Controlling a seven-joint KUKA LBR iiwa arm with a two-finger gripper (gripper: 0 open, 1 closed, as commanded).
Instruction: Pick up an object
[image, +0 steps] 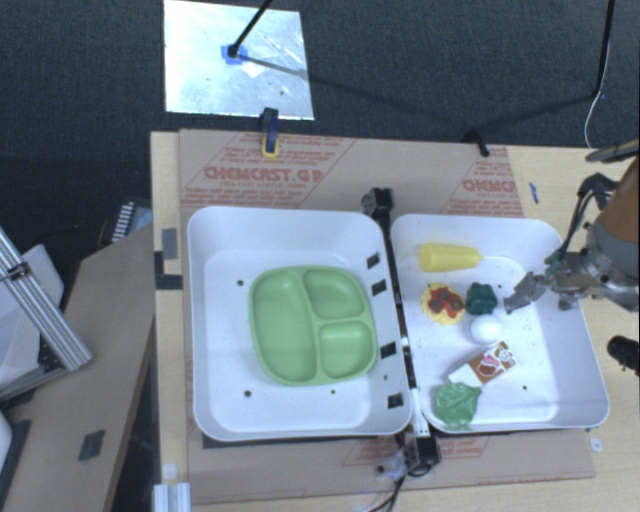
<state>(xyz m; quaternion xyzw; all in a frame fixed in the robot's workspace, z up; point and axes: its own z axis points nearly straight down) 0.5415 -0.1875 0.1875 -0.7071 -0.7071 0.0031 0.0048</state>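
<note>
Setting: dark carpet floor round a wooden bench (330, 165) w/ printed red lettering; foil-like sheet (238, 62) at upper centre of frame, yellow clamp (270, 146) just below it.
Bins: two shallow white bins side by side. Left bin (215, 250) at frame centre holds a green divided tray (312, 326), three compartments, matte plastic, nothing in them. Right bin (570, 350) at centre-right holds all the loose items.
Gripper: (522, 296) comes in from frame right over the right bin, dark metal, tip pointing left. Fingers blur into one dark wedge; can't tell if apart or together. Nothing seen between them.
Nearest item: dark green lumpy piece (482, 298), prob. toy broccoli, just left of the tip, near but apart from it.
Other items: white egg (487, 329), smooth, round, just below-left of tip. Yellow-red flat piece (444, 303) touching the green lump's left side. Yellow corn (448, 257), long axis running left-right, toward upper part of bin. Small carton (484, 365) w/ red-brown print, boxy, tilted, lower in bin. Pale green leaf (457, 403), crinkled, at bin's lower left corner.
Key relation: green lump lies directly left of tip, same height in frame; short reach leftward and down, by my read.
Handling: lump is knobbly, should grip OK; egg likely to roll or slip.
</note>
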